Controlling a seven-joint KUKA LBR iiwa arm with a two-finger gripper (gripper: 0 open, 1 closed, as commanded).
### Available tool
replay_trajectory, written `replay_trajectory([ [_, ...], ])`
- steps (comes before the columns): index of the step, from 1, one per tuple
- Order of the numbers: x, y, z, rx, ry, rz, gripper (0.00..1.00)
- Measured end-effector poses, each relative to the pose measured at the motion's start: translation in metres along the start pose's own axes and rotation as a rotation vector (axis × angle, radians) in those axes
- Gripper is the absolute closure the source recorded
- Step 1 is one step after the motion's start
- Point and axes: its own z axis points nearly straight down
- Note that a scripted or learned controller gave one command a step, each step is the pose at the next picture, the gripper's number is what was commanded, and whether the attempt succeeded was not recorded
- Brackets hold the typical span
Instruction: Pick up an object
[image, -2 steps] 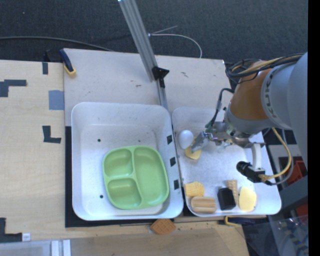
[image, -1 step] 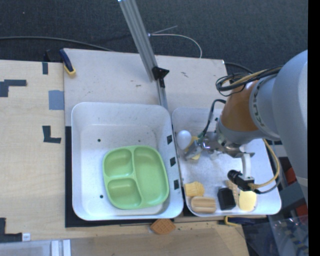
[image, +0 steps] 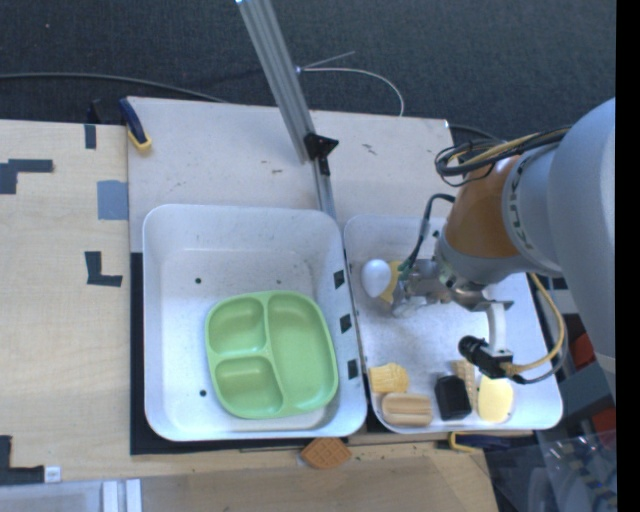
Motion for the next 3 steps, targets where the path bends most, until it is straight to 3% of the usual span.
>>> replay_trajectory([
  [2,0.006,0.011,-0.119,-0.01,-0.002,0.0,1.0],
  [3,0.007,0.011,-0.12,-0.004,-0.001,0.002,1.0],
])
